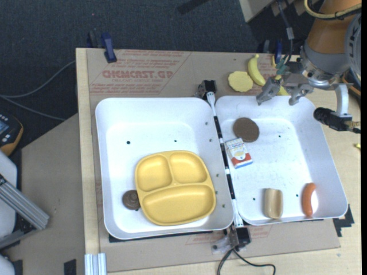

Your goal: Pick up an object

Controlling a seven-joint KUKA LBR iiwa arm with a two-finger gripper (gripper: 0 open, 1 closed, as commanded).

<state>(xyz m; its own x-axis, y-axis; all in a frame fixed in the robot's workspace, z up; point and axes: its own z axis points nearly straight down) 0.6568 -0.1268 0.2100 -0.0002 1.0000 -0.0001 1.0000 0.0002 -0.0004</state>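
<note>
camera view: gripper (281, 95) up at about 1 o'clock of the frame, over the far rim of the right bin (327, 171), fingers (265, 94) spread apart with nothing between them. grey arm (332, 33) with orange band comes in from the top right corner.

right bin contents: dark brown round disc (246, 129) at 11 o'clock of the bin, small red-and-white carton (238, 153) just below it near the divider, tan bread-like piece (273, 203) at 6 o'clock, orange sausage (309, 199) at 5 o'clock by the near rim. all apart from the gripper.

left bin (114, 153): yellow divided plate (174, 186) in the near half, small brown lump (131, 199) touching its 9 o'clock edge.

on the bench beyond the bins: banana (256, 70) and yellow flat slice (240, 81), just left of the gripper. blue clamp (108, 46) at 11 o'clock of the bench.
</note>
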